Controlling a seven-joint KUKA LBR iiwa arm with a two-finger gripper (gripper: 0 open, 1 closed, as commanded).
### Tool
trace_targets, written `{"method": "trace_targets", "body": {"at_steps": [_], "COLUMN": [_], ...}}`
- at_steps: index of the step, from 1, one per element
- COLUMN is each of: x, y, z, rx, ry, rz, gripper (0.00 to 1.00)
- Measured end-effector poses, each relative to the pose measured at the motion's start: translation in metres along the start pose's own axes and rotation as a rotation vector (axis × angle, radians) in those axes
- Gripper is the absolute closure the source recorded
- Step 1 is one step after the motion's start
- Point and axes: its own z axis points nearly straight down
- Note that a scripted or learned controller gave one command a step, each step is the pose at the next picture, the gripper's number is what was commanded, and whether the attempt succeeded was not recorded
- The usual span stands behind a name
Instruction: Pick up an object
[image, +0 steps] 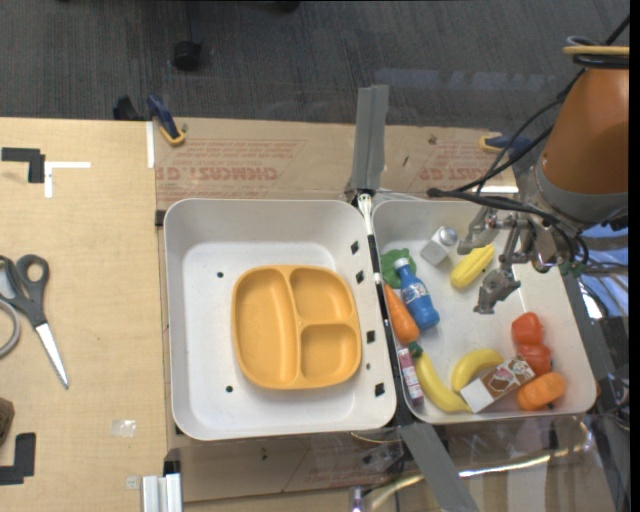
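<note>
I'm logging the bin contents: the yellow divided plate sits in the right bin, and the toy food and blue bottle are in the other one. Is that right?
Not quite. The camera view shows the yellow divided plate in the left bin; the blue bottle and toy food lie in the right bin.

arm: rounded glossy orange band (592, 125) showing above a grey wrist ring | cables: thin black cables (515, 160) looping along its left | gripper: grey metal two-finger gripper (498, 285) showing bare linkages

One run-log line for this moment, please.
gripper above right bin | nothing held | nearest: yellow banana | divided plate in left bin
</note>
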Motion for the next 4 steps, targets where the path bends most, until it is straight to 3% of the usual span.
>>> {"method": "trace_targets", "body": {"at_steps": [1,2,3,4], "x": [-0.038,-0.047,0.008,-0.069], "y": [0.003,0.005,-0.07,-0.006], "z": [0.124,0.152,0.152,0.153], "rx": [0.0,0.0,0.001,-0.001], "ry": [0.0,-0.003,-0.004,0.006], "rz": [0.072,0.179,0.167,0.332], "gripper": [0.0,0.0,0.0,0.0]}}
